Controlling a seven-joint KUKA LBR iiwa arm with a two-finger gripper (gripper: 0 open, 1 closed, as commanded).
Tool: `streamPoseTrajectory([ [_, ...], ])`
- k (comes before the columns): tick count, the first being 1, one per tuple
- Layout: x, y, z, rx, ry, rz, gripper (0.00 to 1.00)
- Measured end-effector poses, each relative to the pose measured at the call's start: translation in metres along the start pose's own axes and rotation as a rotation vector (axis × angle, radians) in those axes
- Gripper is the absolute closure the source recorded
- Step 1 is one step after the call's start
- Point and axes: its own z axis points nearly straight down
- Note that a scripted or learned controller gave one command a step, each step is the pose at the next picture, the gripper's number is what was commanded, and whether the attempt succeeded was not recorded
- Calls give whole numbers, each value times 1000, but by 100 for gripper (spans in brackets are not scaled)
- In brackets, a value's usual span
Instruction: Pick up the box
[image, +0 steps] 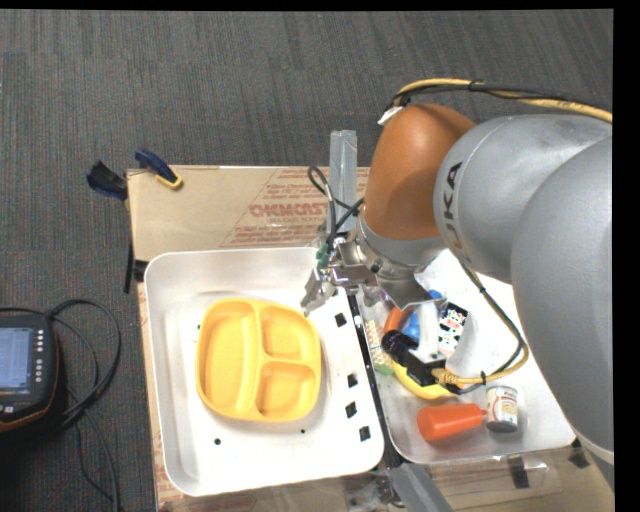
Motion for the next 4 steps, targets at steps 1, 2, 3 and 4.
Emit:
streamPoseTrajectory([
  [1, 83, -19, 71, 1, -1, -206, 0],
  [2, 64, -45, -96, -3, -2, -175, 0],
  [3, 73, -42, 19, 1, -1, -415, 0],
  [4, 73, -42, 19, 0, -1, -414, 0],
])
